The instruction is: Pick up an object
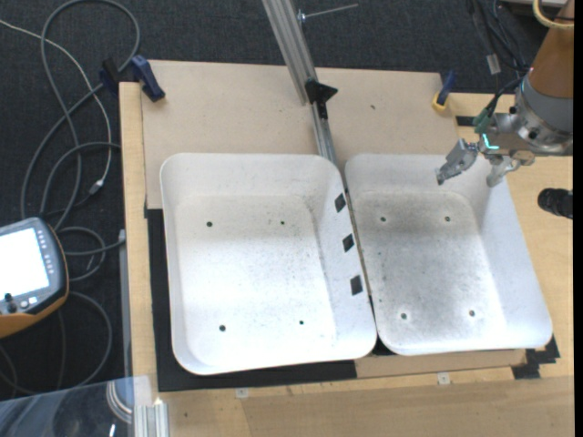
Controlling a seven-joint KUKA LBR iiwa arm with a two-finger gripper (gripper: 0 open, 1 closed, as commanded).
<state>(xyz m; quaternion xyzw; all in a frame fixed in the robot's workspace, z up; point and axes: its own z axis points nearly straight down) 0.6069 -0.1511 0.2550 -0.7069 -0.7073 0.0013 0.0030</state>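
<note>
Over the right bin's (510,271) far corner my gripper (475,167) hangs, fingers spread wide on nothing — I see no object to judge for weight or grip.

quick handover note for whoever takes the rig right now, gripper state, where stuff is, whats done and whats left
Gripper: open, nothing between its fingers, poised over the far right corner of the right bin.
Things: I can see no object to pick in the right bin or the left bin; both show just speckled white floors.
Done: no pick; nothing is held.
Left: the whole pick. Check first that there is something to grasp before running on.
</note>
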